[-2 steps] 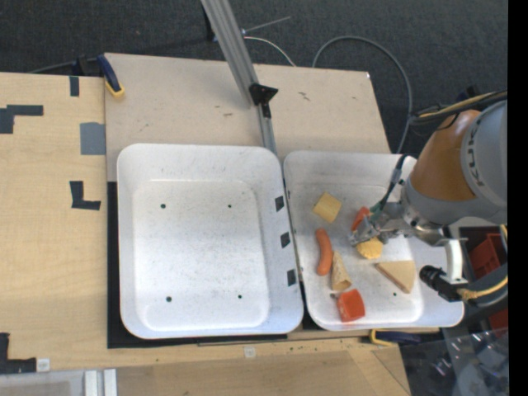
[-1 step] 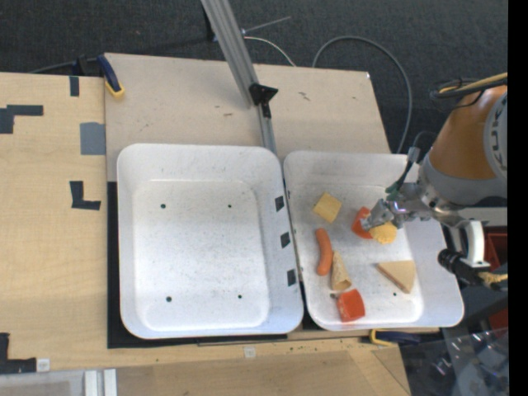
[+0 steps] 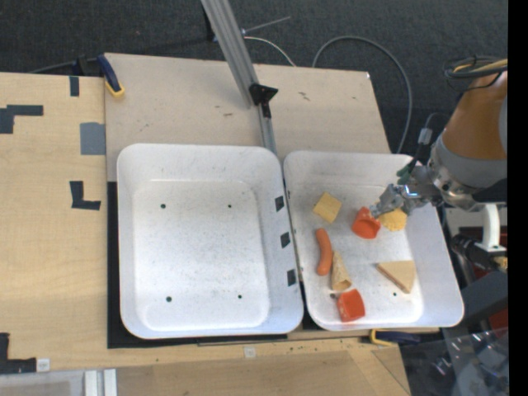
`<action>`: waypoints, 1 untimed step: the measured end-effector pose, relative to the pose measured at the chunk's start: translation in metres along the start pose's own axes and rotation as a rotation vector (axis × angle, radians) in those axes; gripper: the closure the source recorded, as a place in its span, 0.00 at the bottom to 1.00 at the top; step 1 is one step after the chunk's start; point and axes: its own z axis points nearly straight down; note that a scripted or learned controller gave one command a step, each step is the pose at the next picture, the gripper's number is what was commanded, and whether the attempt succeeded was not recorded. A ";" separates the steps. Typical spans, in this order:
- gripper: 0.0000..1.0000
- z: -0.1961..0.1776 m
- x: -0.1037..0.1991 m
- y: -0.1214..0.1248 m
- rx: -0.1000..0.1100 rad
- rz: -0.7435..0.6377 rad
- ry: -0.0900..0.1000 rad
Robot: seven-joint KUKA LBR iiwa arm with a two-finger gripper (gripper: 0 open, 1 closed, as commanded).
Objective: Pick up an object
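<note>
Gripper (image 3: 388, 207) state unclear, just beside red cup-shaped piece (image 3: 365, 223) and yellow block (image 3: 395, 220).

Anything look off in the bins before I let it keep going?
Nothing looks spilled or broken. All the toy food sits loose in the right bin: a yellow block, sausage, cone, wedge, and two red pieces. The gripper is low beside the upper red piece.
</note>
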 end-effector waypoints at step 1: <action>1.00 -0.045 -0.007 0.001 0.000 0.001 -0.001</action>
